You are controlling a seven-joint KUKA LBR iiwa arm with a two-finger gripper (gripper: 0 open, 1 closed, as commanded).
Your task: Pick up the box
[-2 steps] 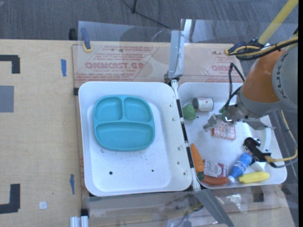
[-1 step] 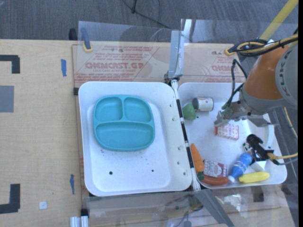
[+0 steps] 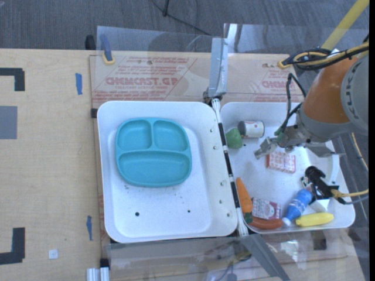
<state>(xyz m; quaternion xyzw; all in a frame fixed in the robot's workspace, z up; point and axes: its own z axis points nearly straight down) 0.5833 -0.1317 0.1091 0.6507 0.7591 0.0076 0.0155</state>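
Item: box (image 3: 281, 161), flat, red-and-white, lying in the right bin (image 3: 256, 183) mid-floor. You are looking at the gripper (image 3: 270, 147) hovering just up-left of it, almost touching; whether it is open and holding anything, you cannot tell.

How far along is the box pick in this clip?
Early. The claw hangs low in the right bin, just left of the red-and-white box. The box lies flat on the bin floor, not between the claw's fingers. Left: close on it and lift it.
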